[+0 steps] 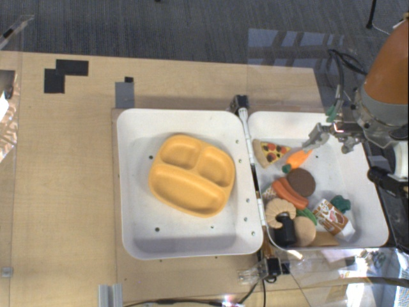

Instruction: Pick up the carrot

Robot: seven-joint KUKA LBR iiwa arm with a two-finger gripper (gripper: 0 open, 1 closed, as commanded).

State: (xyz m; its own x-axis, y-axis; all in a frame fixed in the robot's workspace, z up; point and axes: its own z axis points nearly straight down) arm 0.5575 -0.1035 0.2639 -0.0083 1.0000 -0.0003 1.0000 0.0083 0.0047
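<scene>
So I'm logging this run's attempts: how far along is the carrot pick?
Done: the grey arm's two-finger gripper has reached the right white bin and sits at the small orange carrot. In hand: the carrot's upper end looks pinched at the fingertips, its green end low beside the pizza slice toy. Left: lifting it clear; a firm hold isn't certain.

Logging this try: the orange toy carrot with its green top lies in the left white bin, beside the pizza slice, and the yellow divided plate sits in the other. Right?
Not quite. In the camera view the orange toy carrot lies in the right white bin, beside the pizza slice; the yellow divided plate sits in the left one.
</scene>
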